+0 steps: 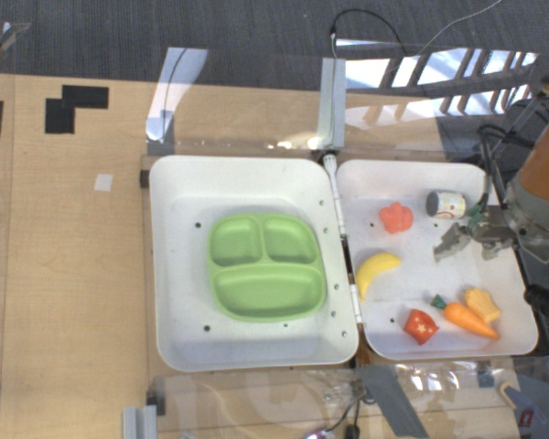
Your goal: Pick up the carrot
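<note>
The carrot (pixel 469 319), orange with a small green top pointing left, lies near the front edge of the right bin (pixel 384 337). My gripper (pixel 468 242) hovers in the right bin's middle right, well behind the carrot and apart from it. Its fingers (pixel 446 245) are spread open with nothing between them.
Around the carrot lie a yellow-orange piece (pixel 483 304) touching its back side and a red fruit (pixel 421 326) to its left. Farther back are a banana (pixel 376 270), a red-orange item (pixel 396 218) and a small white cup (pixel 446 205). A green divided plate (pixel 265 266) sits in the left bin (pixel 178 245).
</note>
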